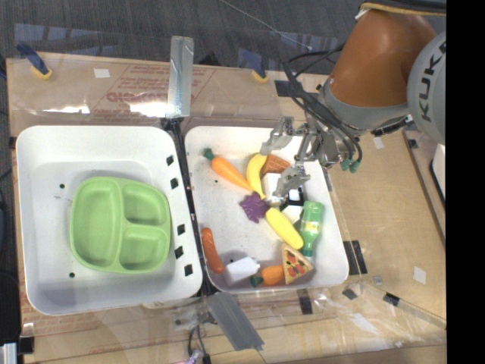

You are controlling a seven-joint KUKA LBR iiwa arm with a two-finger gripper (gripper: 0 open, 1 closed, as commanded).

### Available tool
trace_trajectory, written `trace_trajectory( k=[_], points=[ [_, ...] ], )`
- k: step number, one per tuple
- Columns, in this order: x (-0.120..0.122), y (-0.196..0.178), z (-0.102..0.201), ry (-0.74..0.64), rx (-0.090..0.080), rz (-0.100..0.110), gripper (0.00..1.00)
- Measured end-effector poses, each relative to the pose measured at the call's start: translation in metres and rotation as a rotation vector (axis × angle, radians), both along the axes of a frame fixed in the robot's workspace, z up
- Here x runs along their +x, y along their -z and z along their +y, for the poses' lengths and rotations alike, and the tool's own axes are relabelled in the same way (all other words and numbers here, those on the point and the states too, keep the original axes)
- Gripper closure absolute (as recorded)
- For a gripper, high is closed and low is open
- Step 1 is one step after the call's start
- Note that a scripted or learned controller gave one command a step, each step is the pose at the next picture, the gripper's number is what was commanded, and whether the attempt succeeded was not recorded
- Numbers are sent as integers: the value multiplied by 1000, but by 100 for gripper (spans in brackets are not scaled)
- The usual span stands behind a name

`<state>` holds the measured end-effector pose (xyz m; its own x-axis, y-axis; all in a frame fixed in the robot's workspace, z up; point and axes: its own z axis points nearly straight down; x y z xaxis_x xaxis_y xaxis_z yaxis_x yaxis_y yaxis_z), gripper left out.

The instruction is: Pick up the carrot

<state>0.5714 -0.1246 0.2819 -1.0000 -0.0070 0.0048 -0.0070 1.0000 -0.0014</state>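
Carrot: light, rigid, smooth plastic; grip across its thick middle. Pincer state cannot be told.

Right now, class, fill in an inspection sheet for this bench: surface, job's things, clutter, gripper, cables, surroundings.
Surface: bench bearing two white bins, left bin and right bin.
Job's things: carrot lying in the right bin, upper left part.
Clutter: bananas, purple toy, green bottle, pizza slice; green plate in the left bin.
Gripper: gripper over the right bin, by the bananas.
Cables: black cables near the wrist.
Surroundings: dark floor.
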Motion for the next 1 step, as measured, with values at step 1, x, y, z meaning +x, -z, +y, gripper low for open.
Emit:
trace_trajectory(
  k=[1],
  points=[
    [19, 134, 23, -115, 5, 7, 0]
  ],
)
